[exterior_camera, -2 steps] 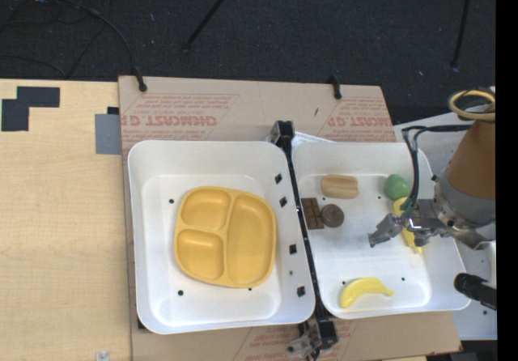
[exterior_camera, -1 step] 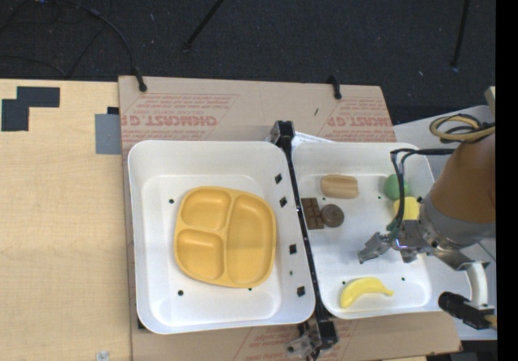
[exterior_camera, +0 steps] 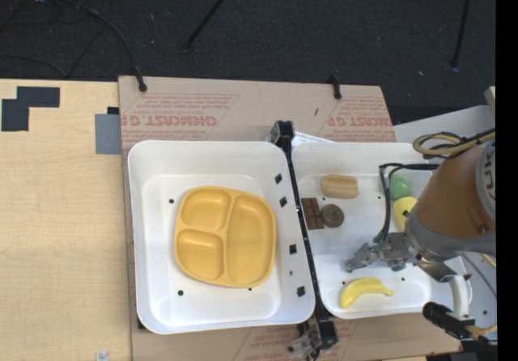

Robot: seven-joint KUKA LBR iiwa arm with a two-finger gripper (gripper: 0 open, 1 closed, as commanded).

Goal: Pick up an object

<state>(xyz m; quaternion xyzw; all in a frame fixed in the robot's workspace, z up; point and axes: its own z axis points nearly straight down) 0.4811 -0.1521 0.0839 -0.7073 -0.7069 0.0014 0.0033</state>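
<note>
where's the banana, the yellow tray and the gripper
banana [exterior_camera: 366,290], camera view, middle of its curved body
yellow tray [exterior_camera: 226,235], camera view, the ridge between its compartments
gripper [exterior_camera: 360,259], camera view, midway between its tips

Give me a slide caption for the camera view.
Gripper hovers in the right bin above a banana; yellow divided plate sits in the left bin.

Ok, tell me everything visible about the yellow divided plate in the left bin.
The yellow divided plate looks like matte plastic, a rounded square with three compartments: two smaller ones on the view's left and one long one on the right. It lies flat, right side up and slightly rotated, on the left bin's floor. Nothing sits in it or touches it.
</note>
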